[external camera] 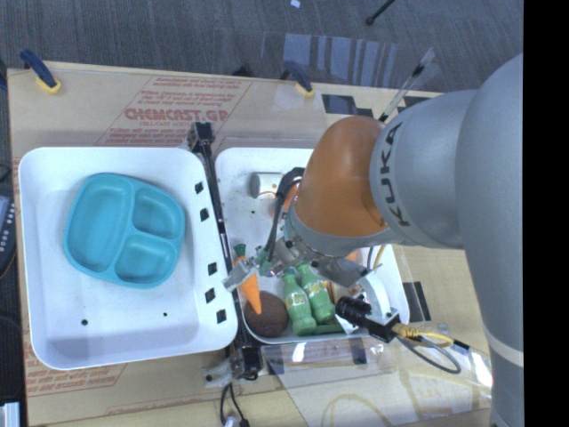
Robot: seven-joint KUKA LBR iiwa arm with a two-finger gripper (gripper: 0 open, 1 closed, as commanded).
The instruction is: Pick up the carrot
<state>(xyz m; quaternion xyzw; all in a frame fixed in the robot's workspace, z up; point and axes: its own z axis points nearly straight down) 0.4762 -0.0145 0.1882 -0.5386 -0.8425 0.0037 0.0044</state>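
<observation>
- Camera view: the small orange tapered carrot [252, 293] lies near the front left corner of the right shallow white bin [233, 169], touching a brown rounded object [268, 318] and just beside two green bottles [303, 301]
- The end effector [283, 261] hangs just above the carrot; whether it is apart or together I cannot tell
- Risk: crowding could make the grasp slip or catch a bottle instead

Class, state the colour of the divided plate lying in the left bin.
Light blue, turquoise-like; the divided plate shows best in the camera view, in the left bin.
</observation>
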